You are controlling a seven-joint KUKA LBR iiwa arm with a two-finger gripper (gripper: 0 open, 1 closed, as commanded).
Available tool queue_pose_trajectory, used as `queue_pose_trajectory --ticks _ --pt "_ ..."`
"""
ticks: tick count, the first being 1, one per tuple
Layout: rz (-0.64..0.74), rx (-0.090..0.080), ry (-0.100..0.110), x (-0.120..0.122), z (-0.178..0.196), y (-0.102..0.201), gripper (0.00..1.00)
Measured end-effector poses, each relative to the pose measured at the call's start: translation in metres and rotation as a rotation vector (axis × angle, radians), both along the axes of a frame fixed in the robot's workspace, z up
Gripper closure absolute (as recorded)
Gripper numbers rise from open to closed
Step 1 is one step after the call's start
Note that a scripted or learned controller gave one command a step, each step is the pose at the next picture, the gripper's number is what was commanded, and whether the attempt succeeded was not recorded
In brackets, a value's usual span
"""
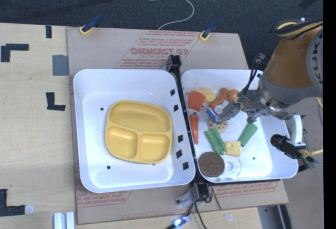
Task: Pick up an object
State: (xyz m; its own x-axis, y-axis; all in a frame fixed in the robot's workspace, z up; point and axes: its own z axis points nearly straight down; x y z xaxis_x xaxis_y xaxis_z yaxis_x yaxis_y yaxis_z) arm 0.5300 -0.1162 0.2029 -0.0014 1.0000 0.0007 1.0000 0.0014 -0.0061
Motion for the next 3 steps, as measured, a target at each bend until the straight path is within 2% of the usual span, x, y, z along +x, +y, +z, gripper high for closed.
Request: queue_pose_trajectory --ticks 2,3 --pt "0.0 0.0 0.0 0.01 -0.092 -0.002 0.0" --pt "0.0 -0.001 -0.003 0.009 -0.12 -0.001 0.0"
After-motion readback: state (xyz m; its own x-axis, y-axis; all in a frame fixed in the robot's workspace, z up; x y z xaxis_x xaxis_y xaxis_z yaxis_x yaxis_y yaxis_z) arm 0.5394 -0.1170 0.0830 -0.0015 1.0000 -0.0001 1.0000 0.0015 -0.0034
